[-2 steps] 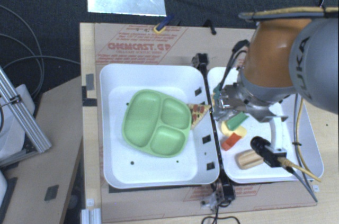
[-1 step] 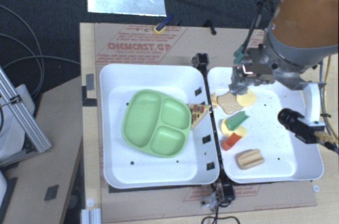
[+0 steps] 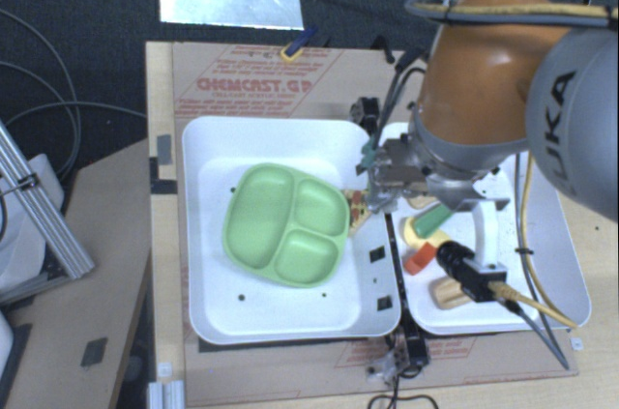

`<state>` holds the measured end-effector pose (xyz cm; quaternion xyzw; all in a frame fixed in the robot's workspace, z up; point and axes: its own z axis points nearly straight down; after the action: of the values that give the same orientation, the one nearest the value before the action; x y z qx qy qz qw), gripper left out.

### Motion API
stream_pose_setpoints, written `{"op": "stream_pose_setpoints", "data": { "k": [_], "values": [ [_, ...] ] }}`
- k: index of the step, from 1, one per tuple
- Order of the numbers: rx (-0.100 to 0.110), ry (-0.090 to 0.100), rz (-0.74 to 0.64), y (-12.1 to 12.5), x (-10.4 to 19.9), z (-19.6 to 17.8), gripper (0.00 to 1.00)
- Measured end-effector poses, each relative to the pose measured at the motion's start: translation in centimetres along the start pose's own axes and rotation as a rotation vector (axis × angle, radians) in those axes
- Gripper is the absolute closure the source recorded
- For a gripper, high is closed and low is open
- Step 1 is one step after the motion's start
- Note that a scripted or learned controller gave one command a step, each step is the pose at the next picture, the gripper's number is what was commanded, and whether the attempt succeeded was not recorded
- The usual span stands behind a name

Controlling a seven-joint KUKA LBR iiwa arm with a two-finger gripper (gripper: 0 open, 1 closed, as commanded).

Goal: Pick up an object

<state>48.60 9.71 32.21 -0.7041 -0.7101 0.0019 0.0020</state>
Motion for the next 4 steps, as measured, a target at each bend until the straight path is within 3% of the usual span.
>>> {"op": "stream_pose_setpoints", "data": {
  "k": [1, 2, 3, 4],
  "values": [
    [-0.024, 0.004, 0.003, 2.2, 0.8, -13.8, 1.0],
    [0.0, 0.001, -0.003, -0.1, 8.4, -6.0, 1.0],
    [-0.01, 0.001, -0.002, 0.2, 7.9, -7.5, 1.0],
    [-0.021, 0.003, 0.011, 3.2, 4.4, -18.2, 1.0]
  ]
}}
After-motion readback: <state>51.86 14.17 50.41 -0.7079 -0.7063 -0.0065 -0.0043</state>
